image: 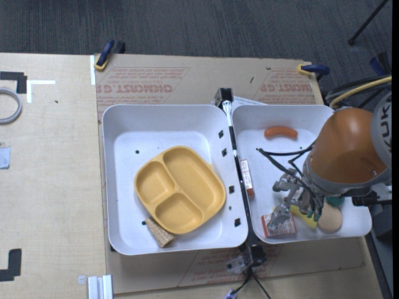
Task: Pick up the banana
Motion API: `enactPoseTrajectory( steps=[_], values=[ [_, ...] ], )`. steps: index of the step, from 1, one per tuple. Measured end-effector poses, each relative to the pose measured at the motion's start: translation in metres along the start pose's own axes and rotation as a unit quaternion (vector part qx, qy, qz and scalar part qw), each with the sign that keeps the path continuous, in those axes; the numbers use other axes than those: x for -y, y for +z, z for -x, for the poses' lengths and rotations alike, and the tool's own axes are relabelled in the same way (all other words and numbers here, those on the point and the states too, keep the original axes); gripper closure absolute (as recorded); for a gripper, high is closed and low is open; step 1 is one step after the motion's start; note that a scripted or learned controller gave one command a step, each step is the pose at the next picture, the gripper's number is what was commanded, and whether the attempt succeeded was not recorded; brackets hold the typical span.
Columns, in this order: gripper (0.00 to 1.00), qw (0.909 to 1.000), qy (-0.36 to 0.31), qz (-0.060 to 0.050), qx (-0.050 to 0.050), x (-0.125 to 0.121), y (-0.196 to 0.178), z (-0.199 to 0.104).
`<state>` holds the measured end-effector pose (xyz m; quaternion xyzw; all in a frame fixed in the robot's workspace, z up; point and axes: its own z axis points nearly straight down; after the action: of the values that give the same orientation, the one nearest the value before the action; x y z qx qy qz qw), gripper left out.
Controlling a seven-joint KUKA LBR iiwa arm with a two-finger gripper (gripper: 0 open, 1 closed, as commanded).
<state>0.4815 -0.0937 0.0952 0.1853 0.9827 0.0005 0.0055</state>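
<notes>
One gripper [292,195], finger state indiscernible, hovers low in the right bin [262,136], apparently targeting the banana [307,215] at its five o'clock.

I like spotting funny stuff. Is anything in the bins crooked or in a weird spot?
A few things. The yellow divided plate sits turned at a slant in the left bin. A small brown block pokes out from under its lower edge. In the right bin, the orange sausage lies alone, away from the pile by the gripper.

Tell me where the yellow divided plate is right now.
The yellow divided plate lies in the left bin, a small brown block touching its near edge.
</notes>
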Motion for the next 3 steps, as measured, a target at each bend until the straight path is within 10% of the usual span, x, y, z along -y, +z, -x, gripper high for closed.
enactPoseTrajectory(
  steps=[1,2,3],
  values=[
    [1.00,1.0000,0.001,0.001,0.000,0.000,-0.010,0.000],
    [1.00,0.9706,-0.241,0.000,-0.003,-0.033,-0.097,0.026],
    [0.00,0.9705,-0.241,0.000,-0.003,-0.033,-0.097,0.025]
  ],
)
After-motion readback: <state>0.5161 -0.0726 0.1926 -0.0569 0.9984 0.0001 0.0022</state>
